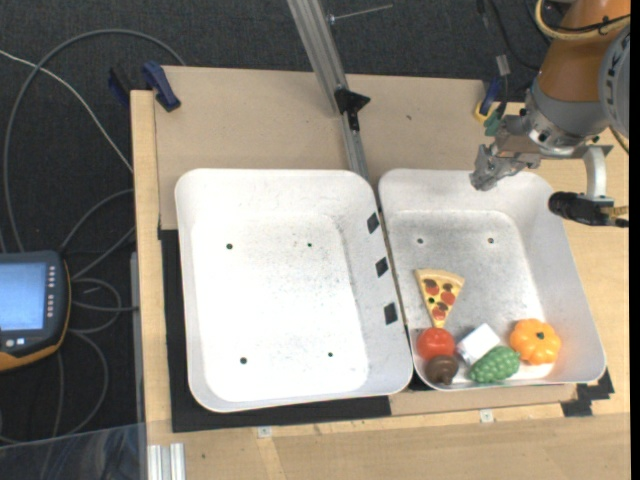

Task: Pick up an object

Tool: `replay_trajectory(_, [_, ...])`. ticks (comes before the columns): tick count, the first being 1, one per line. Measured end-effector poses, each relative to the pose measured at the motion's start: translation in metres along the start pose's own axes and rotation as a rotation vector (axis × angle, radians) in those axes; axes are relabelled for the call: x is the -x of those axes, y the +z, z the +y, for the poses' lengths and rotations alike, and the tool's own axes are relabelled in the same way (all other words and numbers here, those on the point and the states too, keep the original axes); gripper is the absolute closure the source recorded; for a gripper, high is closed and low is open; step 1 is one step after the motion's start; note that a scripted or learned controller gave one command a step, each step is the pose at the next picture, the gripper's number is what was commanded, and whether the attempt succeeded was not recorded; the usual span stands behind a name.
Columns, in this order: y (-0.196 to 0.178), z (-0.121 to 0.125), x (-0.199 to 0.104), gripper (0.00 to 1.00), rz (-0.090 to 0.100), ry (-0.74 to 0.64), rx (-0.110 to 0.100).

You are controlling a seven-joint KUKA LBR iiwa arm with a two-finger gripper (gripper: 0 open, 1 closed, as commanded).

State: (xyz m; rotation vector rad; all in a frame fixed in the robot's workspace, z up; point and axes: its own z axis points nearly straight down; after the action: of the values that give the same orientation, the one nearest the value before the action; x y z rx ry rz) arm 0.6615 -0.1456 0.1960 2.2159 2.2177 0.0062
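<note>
- Over far rim of right bin (560, 230): hand (487, 175), nothing between fingers; finger spread not discernible.
- At near edge of right bin: pizza slice (439, 295), tomato (435, 343), brown item (442, 369), white block (478, 341), green item (495, 365), orange pumpkin (535, 340), clustered.
- No legible labels.
</note>
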Motion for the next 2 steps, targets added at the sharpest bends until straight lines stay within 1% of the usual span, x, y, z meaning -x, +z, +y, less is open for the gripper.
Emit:
replay_trajectory(1, [-0.066,0.000,0.000,1.00,0.000,-0.001,0.003])
replay_trajectory(2, [-0.074,0.003,-0.054,1.00,0.003,-0.006,-0.003])
